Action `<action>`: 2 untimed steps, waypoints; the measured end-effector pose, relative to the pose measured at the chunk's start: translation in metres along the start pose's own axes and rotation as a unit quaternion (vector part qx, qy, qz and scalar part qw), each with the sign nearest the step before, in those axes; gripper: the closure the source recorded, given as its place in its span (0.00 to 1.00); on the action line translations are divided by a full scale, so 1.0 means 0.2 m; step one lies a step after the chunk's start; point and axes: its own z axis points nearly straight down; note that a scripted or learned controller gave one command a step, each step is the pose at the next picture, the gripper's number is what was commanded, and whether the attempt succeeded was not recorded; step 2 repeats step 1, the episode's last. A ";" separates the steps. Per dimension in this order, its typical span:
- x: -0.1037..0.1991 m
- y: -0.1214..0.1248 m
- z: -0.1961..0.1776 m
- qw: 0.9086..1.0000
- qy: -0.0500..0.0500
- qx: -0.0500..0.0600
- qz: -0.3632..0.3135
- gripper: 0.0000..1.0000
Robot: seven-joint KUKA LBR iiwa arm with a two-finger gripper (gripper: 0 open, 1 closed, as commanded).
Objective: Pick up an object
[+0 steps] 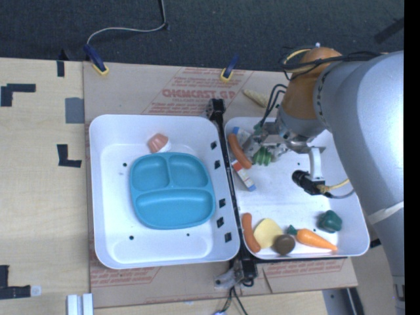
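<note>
My gripper (261,144) is low in the top left part of the right bin (348,205), below the orange band of the arm. A green object (263,156) lies right under it, partly hidden by the gripper. Just left of it an orange carrot-shaped piece (239,155) rests against the bin's left wall, with a small red, white and blue item (246,177) below it. Along the front of the bin lie an orange sausage (247,226), a yellow piece (266,231), a brown ball (283,244), a carrot (315,239) and a dark green piece (329,220).
The left bin (108,195) holds a blue divided plate (173,190) and a small pink object (157,142) at its back. The grey arm covers the right bin's right side. A black cable plug (308,182) hangs over the bin's middle.
</note>
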 end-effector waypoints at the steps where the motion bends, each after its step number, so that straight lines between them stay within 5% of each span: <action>1: 0.00 0.00 -0.05 1.000 -0.001 0.001 0.000 1.00; 2: 0.00 0.00 -0.05 1.000 -0.001 0.001 0.000 1.00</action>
